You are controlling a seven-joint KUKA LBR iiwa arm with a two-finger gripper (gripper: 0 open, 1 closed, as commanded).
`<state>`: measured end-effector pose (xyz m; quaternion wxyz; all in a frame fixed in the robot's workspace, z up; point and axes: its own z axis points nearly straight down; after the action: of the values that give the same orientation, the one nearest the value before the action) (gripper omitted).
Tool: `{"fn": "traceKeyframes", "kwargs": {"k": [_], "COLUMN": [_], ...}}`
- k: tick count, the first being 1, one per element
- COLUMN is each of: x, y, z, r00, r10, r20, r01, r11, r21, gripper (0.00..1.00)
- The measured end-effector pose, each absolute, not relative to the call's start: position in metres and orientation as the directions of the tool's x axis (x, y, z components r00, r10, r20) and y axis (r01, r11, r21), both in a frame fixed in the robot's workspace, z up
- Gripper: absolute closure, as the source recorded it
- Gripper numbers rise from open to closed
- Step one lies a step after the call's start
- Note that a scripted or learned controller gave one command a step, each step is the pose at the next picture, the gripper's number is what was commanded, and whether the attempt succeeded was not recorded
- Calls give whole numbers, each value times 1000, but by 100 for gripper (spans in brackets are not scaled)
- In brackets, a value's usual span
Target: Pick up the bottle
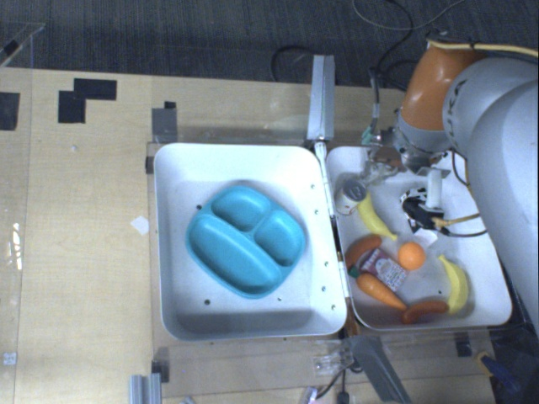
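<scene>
White right bin (498,308) holds your bottle (351,194) left of gripper (381,160), bananas (371,215), carrot (381,291) below; jaw state unclear.

A single fixed camera sits above the bench (84,225) and looks down on it at a slant, facing the dark floor (168,15) that runs across the top of the view. It stands far enough back to take in both white bins whole: the left bin (168,251) lies near the middle of the picture and the right bin (497,305) sits toward the right side. The arm (497,116) enters from the right and looms large there, close under the lens.
</scene>
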<state>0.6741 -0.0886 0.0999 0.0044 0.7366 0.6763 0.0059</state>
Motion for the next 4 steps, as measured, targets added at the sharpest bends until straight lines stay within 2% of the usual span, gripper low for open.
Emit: {"fn": "traceKeyframes", "kwargs": {"k": [1, 2, 3, 4], "x": [676, 617, 642, 671], "y": [-87, -87, -140, -149], "z": [111, 180, 126, 130], "r00": [81, 149, 201, 282], "r10": [997, 989, 980, 959], "r20": [3, 1, 0, 0], "r01": [997, 989, 980, 959], "r11": [-81, -149, -201, -282], "r21": [20, 3, 3, 6], "gripper": [100, 100, 100, 100]}}
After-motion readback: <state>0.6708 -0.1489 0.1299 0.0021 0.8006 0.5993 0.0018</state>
